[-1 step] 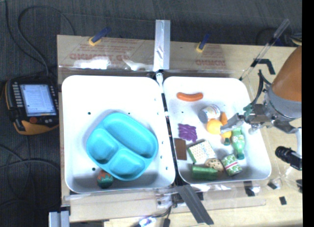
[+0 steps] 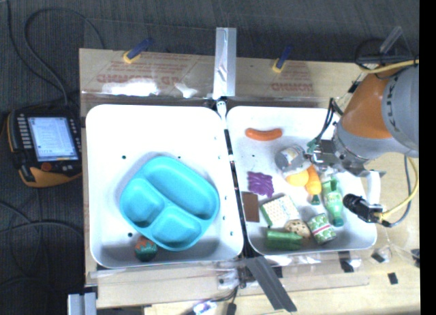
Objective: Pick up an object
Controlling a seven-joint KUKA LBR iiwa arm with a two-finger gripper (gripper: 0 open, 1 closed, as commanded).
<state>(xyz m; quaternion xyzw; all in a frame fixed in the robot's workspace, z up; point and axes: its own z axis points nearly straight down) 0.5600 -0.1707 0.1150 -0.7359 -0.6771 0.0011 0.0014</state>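
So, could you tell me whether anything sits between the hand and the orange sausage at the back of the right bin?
Yes. The hand hangs over the clutter in the right bin; the grey object lies between it and the sausage, which otherwise lies apart and uncovered.

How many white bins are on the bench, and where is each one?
2. The left bin holds a blue tray. The right bin holds many small toys, beside the gripper.
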